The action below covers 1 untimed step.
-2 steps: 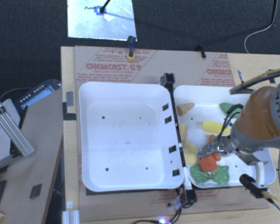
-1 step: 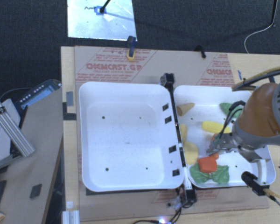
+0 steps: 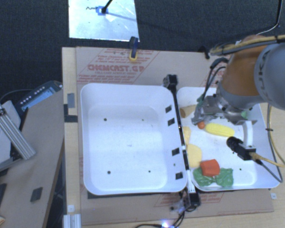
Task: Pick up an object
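Your pincer (image 3: 210, 119) is low in the right-hand shallow white bin (image 3: 256, 177), just above the yellow corn-cob toy (image 3: 220, 129). Whether it is open or closed, you cannot tell. The corn looks the likeliest target, since it lies apart from the red block (image 3: 210, 167) on the green leafy piece (image 3: 223, 178) near the front wall.

There are two white bins: the left bin (image 3: 128, 141) at the centre of the frame and the right bin (image 3: 261, 175) at the right. In the right bin I count one yellow corn cob (image 3: 220, 129), one red block (image 3: 210, 167), one green leafy piece (image 3: 223, 178) and two pale yellow pieces (image 3: 193, 155), partly hidden.
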Each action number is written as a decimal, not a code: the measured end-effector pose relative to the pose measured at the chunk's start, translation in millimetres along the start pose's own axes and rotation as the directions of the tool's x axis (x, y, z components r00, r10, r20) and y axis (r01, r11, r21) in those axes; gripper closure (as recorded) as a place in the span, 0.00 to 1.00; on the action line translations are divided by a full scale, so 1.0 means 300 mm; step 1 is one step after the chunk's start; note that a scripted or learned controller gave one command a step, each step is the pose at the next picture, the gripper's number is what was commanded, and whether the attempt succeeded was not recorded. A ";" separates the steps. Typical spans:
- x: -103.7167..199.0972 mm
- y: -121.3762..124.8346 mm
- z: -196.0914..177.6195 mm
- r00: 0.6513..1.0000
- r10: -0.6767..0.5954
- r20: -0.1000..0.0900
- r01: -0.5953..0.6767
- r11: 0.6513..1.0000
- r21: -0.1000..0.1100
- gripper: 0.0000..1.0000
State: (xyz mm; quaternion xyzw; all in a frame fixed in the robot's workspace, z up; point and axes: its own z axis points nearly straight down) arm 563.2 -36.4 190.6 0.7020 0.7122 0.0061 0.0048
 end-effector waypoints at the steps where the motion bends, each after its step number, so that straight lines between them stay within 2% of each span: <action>1: 0.151 -0.154 0.020 1.000 0.006 0.000 -0.006 1.000 0.017 1.00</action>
